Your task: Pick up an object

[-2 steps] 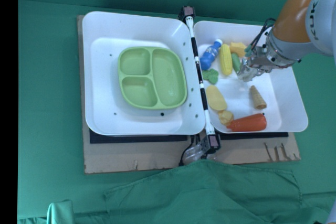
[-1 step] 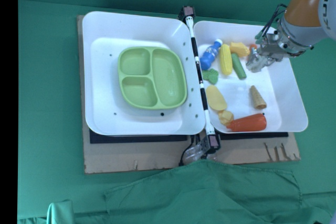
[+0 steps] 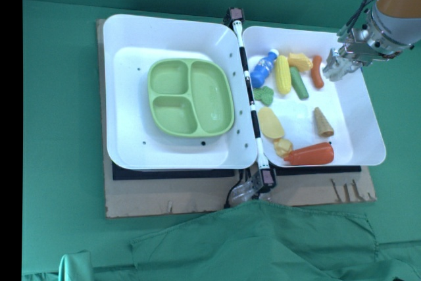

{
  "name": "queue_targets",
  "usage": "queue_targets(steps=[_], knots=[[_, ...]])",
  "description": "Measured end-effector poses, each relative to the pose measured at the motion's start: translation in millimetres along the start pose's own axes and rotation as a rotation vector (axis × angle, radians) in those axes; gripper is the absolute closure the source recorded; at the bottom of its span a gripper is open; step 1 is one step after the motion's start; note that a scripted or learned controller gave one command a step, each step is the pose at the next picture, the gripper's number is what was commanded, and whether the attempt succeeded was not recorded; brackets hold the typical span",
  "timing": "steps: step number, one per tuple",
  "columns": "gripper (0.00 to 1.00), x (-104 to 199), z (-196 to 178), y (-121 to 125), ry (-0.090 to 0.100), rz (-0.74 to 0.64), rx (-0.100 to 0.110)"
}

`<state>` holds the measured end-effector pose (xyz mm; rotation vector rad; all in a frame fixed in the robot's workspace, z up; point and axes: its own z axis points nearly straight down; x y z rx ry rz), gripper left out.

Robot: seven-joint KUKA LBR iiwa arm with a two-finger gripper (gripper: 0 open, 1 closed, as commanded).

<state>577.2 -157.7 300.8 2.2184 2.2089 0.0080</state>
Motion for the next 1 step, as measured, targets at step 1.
queue_targets(steps=[1], knots=[[1.00,-8.7,-57.6,-5.5,0.000,-0.002,0.000]])
